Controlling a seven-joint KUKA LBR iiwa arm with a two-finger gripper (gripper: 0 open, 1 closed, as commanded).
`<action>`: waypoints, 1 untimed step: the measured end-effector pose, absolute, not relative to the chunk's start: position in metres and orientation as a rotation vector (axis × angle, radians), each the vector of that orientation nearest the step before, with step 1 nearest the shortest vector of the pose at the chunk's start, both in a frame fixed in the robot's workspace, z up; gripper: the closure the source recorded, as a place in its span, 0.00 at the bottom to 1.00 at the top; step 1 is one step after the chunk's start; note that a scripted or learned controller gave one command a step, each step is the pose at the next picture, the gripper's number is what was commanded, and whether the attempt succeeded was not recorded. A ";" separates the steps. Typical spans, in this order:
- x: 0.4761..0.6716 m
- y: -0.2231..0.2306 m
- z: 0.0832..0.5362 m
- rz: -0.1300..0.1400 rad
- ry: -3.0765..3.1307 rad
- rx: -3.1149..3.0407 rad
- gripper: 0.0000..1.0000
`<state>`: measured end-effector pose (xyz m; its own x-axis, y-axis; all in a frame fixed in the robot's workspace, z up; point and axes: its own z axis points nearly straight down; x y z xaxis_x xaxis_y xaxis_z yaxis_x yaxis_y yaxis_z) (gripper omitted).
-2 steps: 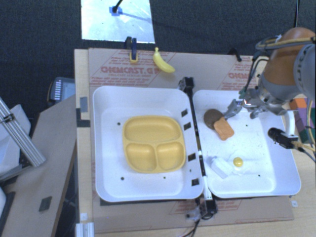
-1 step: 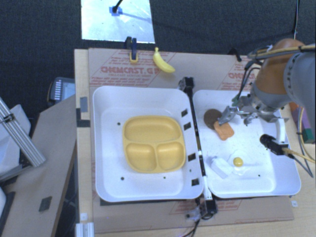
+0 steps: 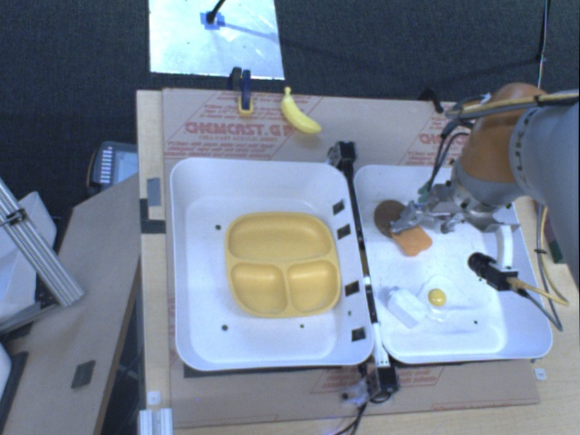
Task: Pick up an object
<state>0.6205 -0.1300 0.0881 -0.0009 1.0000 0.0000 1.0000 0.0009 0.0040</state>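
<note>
In the right bin (image 3: 521, 333) lie a brown round disc (image 3: 389, 214), an orange block (image 3: 414, 241), a small yellow ball (image 3: 437, 297) and a white piece (image 3: 405, 306). My gripper (image 3: 412, 220) is low over the bin's back left part, right above the gap between the brown disc and the orange block, and seems to touch both. The grey arm with its orange band (image 3: 494, 148) comes in from the right. Whether anything is gripped is hidden by the gripper body.
The left bin (image 3: 195, 243) holds a yellow three-compartment plate (image 3: 279, 263). A toy banana (image 3: 300, 114) and a blue-and-yellow clamp (image 3: 243, 91) lie on the board behind the bins. A black cable end (image 3: 489, 270) hangs over the right bin's right side.
</note>
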 end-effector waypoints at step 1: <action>0.623 -0.130 0.103 0.015 2.216 2.213 1.00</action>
